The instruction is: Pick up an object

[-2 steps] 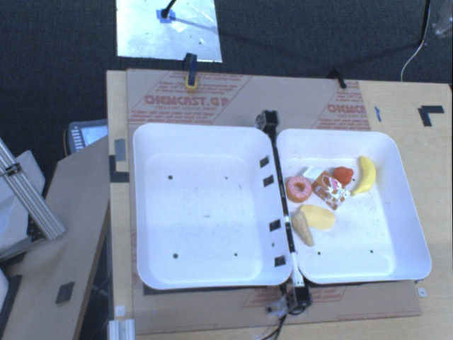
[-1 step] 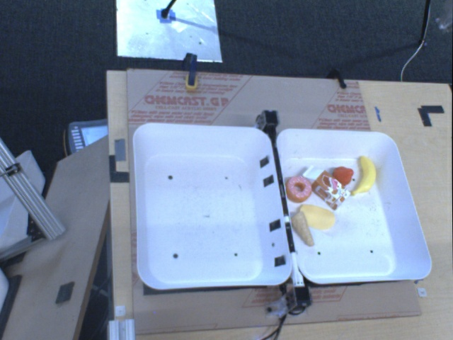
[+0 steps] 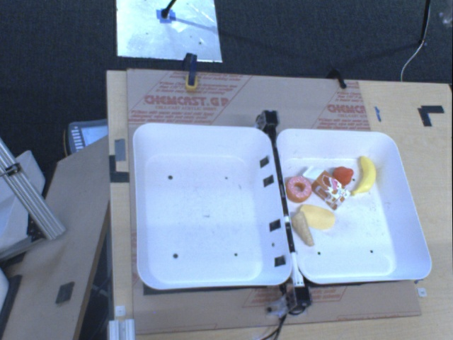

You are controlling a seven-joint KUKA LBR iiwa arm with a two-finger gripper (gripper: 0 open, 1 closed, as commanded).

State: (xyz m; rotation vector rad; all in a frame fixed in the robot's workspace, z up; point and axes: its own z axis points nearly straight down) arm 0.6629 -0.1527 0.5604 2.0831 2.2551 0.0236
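Note:
The right bin (image 3: 396,261) holds several toy foods near its left-centre. A pink donut (image 3: 298,188) lies by the divider. To its right sits a red-and-white cake slice (image 3: 330,189), with a red strawberry-like piece (image 3: 343,175) behind it. A yellow banana (image 3: 365,174) curves at the right of the group. A pale yellow lemon-like piece (image 3: 318,217) lies in front, with a tan cone-shaped piece (image 3: 302,228) touching its left side.
The left bin (image 3: 205,204) sits beside the right one, joined by a black-clipped divider (image 3: 278,190). Both rest on a cardboard sheet (image 3: 233,98) on the wooden bench. A metal plate (image 3: 168,20) lies at the back, an aluminium rail (image 3: 28,197) at left.

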